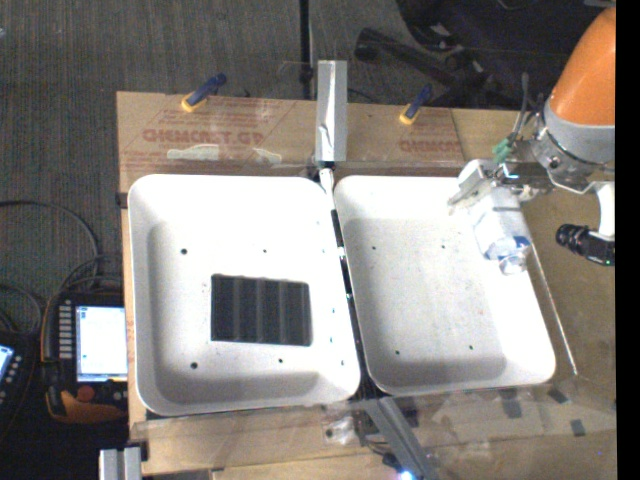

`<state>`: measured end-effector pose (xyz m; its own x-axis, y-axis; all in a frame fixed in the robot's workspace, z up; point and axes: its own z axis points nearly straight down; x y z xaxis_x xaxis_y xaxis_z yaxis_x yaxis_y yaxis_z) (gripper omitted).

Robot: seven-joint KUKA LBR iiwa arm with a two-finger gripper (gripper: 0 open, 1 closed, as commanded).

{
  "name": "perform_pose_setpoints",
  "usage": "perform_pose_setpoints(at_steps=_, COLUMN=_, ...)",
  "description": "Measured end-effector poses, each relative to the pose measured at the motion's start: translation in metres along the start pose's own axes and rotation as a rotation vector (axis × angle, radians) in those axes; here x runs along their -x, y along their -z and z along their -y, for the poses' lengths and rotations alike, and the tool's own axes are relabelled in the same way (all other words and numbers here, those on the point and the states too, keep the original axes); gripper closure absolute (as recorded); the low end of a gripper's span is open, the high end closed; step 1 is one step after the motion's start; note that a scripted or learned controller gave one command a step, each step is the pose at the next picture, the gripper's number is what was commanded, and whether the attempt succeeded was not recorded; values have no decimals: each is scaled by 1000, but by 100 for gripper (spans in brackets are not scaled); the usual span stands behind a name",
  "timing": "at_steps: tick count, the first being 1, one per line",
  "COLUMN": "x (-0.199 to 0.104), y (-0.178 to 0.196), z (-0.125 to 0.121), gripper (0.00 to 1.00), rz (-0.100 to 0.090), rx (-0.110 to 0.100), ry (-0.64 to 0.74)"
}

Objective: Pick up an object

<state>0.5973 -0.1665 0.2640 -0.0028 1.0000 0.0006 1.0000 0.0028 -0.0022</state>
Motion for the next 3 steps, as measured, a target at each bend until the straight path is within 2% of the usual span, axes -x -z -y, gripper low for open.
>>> perform_pose_setpoints(at_steps=1, x=33, y=25, z=18, gripper=0, rz=1, rx=1, ry=-78)
perform_pose_setpoints(at_steps=2, x=51, y=-80, z=42, gripper=0, rz=0, rx=0, ry=95)
perform_pose_setpoints(at_steps=3, x=55, y=55, z=62, gripper=0, rz=3, rx=3, ry=-110)
